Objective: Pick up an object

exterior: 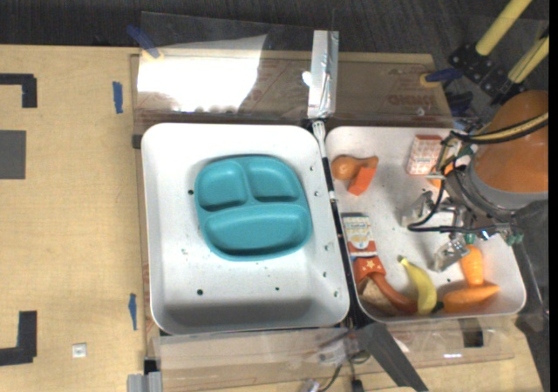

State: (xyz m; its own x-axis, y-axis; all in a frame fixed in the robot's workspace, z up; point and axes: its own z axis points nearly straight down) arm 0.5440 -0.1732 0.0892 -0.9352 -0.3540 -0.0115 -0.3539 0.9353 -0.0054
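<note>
The gripper (455, 246) is low in the right bin (392, 145), close to a small orange piece (472, 266); whether it is spread or pressed together cannot be told. A banana (420, 284) and a longer orange piece (469, 297) lie near the front wall. The left bin (166, 207) holds a teal plate (252, 206). For a good pick, the arm should probably come down straight over one separate piece and not touch the neighbours.
</note>
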